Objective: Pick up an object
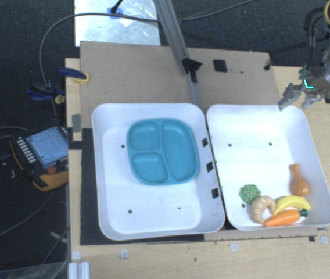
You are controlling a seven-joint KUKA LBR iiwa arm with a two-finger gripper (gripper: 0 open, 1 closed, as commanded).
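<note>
Blue divided plate occupies the left bin; the toy foods, among them a carrot lying lengthwise left to right, cluster in the right bin's near right corner. Jaws hover beyond that bin's far right corner, holding nothing, well apart from the cluster; whether they are open cannot be told.

a tan bench bears two white bins side by side — left bin, right bin.

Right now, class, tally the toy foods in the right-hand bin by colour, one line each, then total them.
Orange: 2, the carrot and the drumstick
Yellow: 1, the banana
Green: 1, the broccoli
Tan: 1, the croissant
Total: 5
</note>
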